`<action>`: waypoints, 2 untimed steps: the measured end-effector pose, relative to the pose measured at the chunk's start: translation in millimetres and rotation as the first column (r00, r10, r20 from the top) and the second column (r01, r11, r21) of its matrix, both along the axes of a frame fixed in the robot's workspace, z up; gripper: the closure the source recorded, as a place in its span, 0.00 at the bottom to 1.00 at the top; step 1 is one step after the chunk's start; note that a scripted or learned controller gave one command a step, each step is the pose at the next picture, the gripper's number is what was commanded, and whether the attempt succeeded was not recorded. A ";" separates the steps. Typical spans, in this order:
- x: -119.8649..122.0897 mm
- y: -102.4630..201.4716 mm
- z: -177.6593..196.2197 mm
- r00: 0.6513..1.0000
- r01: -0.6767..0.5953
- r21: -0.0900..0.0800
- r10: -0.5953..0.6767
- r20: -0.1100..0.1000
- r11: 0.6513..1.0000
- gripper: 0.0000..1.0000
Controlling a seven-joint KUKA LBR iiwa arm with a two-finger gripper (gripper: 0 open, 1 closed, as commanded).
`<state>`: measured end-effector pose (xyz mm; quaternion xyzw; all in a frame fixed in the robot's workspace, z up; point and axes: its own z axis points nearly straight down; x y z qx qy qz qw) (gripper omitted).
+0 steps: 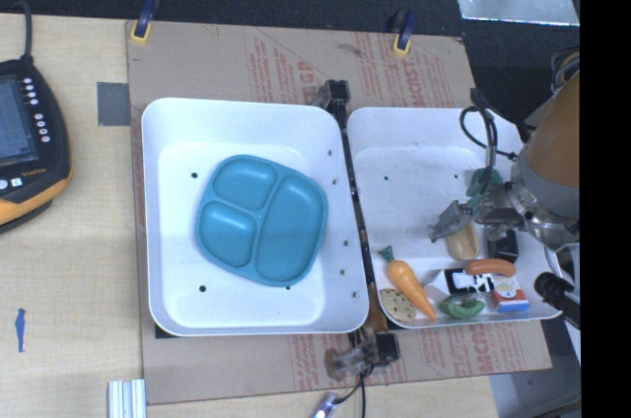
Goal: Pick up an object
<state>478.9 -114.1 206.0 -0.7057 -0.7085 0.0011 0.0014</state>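
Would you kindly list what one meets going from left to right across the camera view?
Black and orange handheld controller → left white bin holding the blue divided plate → right white bin → toy carrot → the tool → the arm.

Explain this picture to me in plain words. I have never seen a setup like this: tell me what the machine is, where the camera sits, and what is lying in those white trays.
One camera looks down at a slant on a wooden bench covered with cardboard. Two shallow white bins sit side by side. The left bin holds a blue divided plate lying flat. The right bin holds a heap of small toy items at its near corner, among them a carrot, a green piece and a red sausage-like piece.

The machine is a robot arm reaching in from the picture's right. Its gripper, a two-finger claw, hangs low over the right bin just above that heap. I cannot tell whether it has anything in it.

The dark device at the far left looks like the arm's handheld controller.
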 end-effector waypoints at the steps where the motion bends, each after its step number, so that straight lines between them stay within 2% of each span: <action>1: 20.7 -59.8 -86.0 1.000 0.000 0.000 0.000 -0.003 1.000 0.00; 2: 58.7 -30.6 -114.7 1.000 -0.003 -0.001 0.003 0.000 1.000 0.00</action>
